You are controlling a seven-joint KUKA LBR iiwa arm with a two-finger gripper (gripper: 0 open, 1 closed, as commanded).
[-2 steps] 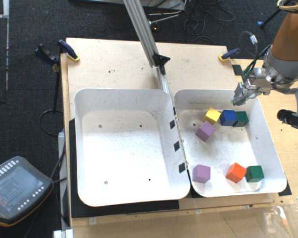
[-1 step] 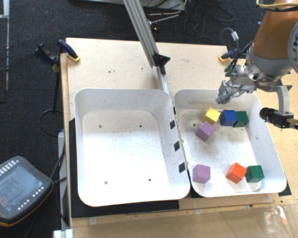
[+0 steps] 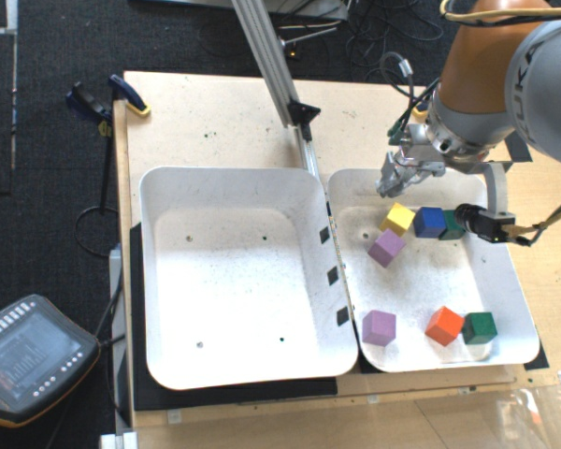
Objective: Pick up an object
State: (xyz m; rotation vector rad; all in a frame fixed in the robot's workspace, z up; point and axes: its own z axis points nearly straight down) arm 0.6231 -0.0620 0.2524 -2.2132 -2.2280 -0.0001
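White, shallow and smooth, the right bin (image 3: 505, 279) carries small cubes. The gripper (image 3: 390, 187) is seen at the bin's eleven o'clock corner, above a yellow cube (image 3: 399, 219). Whether the jaws are wide or narrow cannot be told; nothing is seen between them. An approach is judged to be in hand, so a descent onto the yellow cube is called for, though it is crowded by a blue cube (image 3: 430, 222) and a purple cube (image 3: 386, 248).
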